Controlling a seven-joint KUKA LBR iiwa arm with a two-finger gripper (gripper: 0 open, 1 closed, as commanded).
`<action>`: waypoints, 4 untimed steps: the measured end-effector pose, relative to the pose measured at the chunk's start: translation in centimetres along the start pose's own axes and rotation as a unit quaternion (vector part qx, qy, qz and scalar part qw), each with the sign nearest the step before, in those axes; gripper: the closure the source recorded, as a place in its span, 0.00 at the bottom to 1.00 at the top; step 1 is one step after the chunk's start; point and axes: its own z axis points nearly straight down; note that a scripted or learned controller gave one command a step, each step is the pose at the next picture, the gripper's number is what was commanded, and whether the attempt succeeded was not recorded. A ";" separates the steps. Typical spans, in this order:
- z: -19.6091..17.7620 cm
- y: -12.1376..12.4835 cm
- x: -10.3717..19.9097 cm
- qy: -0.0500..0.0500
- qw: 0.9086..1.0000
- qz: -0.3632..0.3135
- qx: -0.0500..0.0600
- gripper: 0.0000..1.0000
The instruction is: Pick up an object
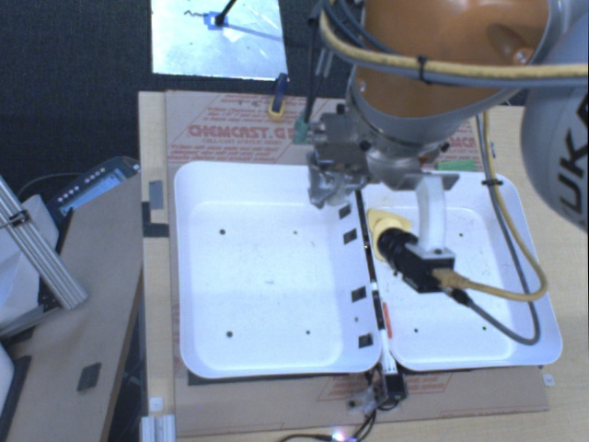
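Closest to my camera hangs the arm's glossy orange band (pixel 442 44), and under it the grey metal gripper (pixel 329 182) sits low over the seam where the two bins meet. From this slant I cannot tell whether the gripper is released or clenched, and I see nothing held in it. The shallow white plastic left bin (pixel 258 274) spreads away on the gripper's far side from the arm. The matching right bin (pixel 479 334) lies beneath the arm. The only candidate I can make out is a small yellow rounded piece (pixel 380 219), just beside the gripper on the arm's side and a little nearer the camera, on the right bin's floor by the seam. It touches a black connector block (pixel 419 265) trailing a yellow cable (pixel 506 293), so it may be rig hardware and not a loose object; I cannot say which. To do this step well, I judge the gripper should shift across the seam, centre over that piece, keep off the bin wall and cable, and close only once low enough to straddle it.
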 end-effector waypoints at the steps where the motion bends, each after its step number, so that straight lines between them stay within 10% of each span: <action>1: 9.6 -0.1 0.6 -0.003 1.000 0.005 0.007 1.00; 2: -7.8 3.0 0.5 0.002 1.000 0.003 -0.007 1.00; 3: 17.4 -0.3 5.3 -0.005 1.000 0.002 0.011 1.00; 4: 2.8 0.3 5.3 0.002 1.000 0.003 -0.005 1.00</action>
